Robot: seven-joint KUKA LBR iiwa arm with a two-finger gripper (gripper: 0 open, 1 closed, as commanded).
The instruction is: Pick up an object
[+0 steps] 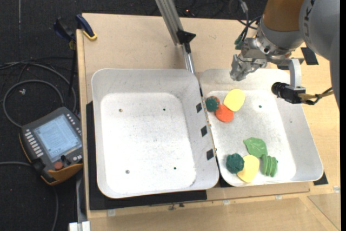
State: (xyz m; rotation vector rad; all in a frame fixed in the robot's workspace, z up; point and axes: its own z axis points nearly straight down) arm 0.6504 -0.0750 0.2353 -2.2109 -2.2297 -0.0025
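Camera view: gripper [239, 74] upper right, above the right bin [303, 143].
Grip: can't tell.
Progress: toys [234, 100] unpicked.

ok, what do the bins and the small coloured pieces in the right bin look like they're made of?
Bins: probably thin moulded plastic, matte white with dark scuff speckles and rounded rims. Coloured pieces, such as the yellow piece and the green leafy piece: likely soft foam or rubbery plastic, with saturated matte colour and rounded toy-food shapes. Hard to confirm.

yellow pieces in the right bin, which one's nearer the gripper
The upper yellow piece, beside the orange piece; the other yellow piece lies at the bin's near edge.
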